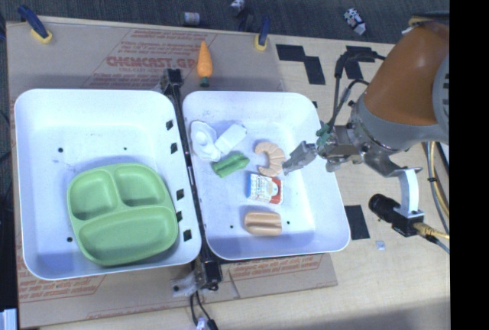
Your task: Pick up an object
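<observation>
I'm seeing two smooth, glossy white plastic bins (pixel 46 111), a matt green plastic tray (pixel 122 214), all sitting on brown cardboard (pixel 137 53).

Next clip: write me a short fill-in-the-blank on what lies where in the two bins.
1. The green divided tray lies in the ___ bin.
2. The hot dog lies nearer the camera than the ___ packet.
3. The gripper hovers beside the ___-shaped pastry.

Missing words: left; red-and-white; croissant
</observation>
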